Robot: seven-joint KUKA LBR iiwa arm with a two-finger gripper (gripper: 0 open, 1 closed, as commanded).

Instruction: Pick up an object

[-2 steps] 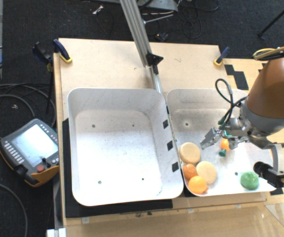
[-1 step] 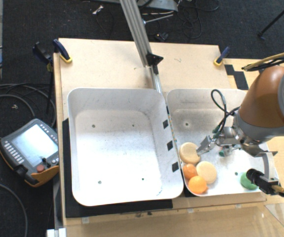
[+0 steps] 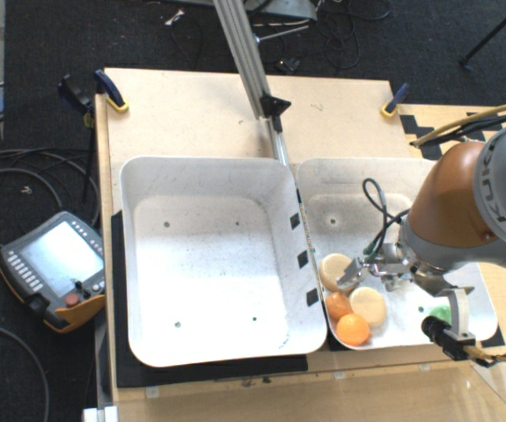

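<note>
In the right bin [image 3: 345,183], near its front left corner, lie several small round things: a pale tan one [image 3: 333,270], a brownish-orange one [image 3: 337,304], a cream one [image 3: 368,306] and a bright orange ball [image 3: 352,329]. A green object [image 3: 439,311] shows at the bin's front right, partly hidden by the arm. My gripper [image 3: 364,273] hangs low over the bin, just right of the tan round thing and above the cream one. The orange wrist band and grey arm cover the right part of the bin.
The left bin [image 3: 204,258] sits beside the right one, sharing a middle wall. A slanted metal pole [image 3: 251,60] crosses above the bench's back. A teach pendant [image 3: 50,266] lies on the floor at left. Clamps mark the bench's back corners.
</note>
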